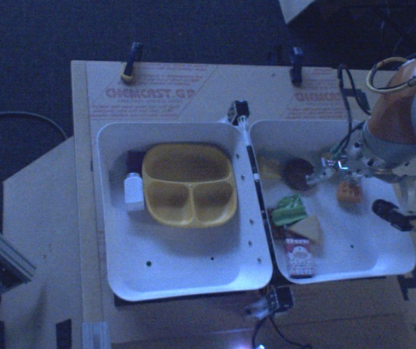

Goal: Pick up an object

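As the camera looks down at a slant on the dimly lit bench (pixel 84 195), two shallow white bins lie side by side on it; the left bin (pixel 186 267) holds a yellow three-compartment plate (pixel 190 184), lying flat towards its far side; a small white bottle (pixel 133 191) stands just left of the plate, with a dark item (pixel 135 158), too dim to name, just beyond it. The right bin (pixel 382 257) holds several small things; a dark round object (pixel 297 173) lies in its far left part, with a yellowish piece (pixel 270 168) just to its left; nearer the camera lie a green item (pixel 289 211), a pale wedge (pixel 307 228) and a red packet (pixel 300 257), in a row along the bin's left wall; an orange object (pixel 349 193) lies near the bin's middle. The grey arm (pixel 401 115) reaches in from the right; its gripper (pixel 326 167) sits low over the right bin, just right of the dark round object and just beyond the orange one; how far it is open, and whether it grips anything, cannot be told.
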